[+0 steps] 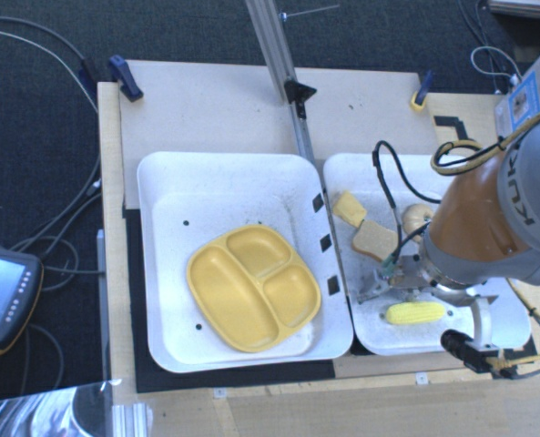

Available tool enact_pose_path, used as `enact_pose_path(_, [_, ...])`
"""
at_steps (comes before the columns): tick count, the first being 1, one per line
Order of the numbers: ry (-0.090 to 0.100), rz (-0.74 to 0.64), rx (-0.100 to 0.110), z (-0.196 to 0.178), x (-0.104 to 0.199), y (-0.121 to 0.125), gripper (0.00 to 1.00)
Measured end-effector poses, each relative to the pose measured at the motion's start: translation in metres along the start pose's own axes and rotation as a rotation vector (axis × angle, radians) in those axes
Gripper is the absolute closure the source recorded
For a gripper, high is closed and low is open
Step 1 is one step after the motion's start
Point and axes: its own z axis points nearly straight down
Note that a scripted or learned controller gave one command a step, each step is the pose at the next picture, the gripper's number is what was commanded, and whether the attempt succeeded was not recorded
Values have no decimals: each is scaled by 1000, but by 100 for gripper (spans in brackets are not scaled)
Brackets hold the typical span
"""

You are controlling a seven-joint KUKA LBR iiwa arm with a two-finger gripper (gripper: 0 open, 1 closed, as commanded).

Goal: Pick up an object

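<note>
The grey arm with its orange band (pixel 474 212) reaches in from the right of the frame and bends down over the right-hand shallow white bin (pixel 371 333), its bulky wrist covering much of that bin's middle. The jaws (pixel 385 280) sit low in the bin, at the arm's left end, among dark metal parts and a bit of green wiring; how far they stand apart cannot be told, since the wrist and cabling hide them, and nothing can be seen held between them.

Just below and right of that spot, near the bin's lower edge, lies a small yellow corn cob toy (pixel 414 313), on its side and apart from the metal parts. Above the jaws, a tan slice-shaped block like toast (pixel 375 240) lies close to them; whether it touches them is unclear. Up and left of that is a pale yellow wedge like cheese (pixel 349 209), near the bin's left wall. A round beige ball-like item (pixel 416 216) shows partly at the arm's edge.

The left-hand shallow white bin (pixel 165 189) holds a yellow plastic divided plate with three compartments (pixel 254 286), lying flat in its lower middle. Both bins rest on a light wooden desk (pixel 206 107).
</note>
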Motion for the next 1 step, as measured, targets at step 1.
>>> enact_pose_path(1, [-1, 0, -9, -14, 0, 2, 100])
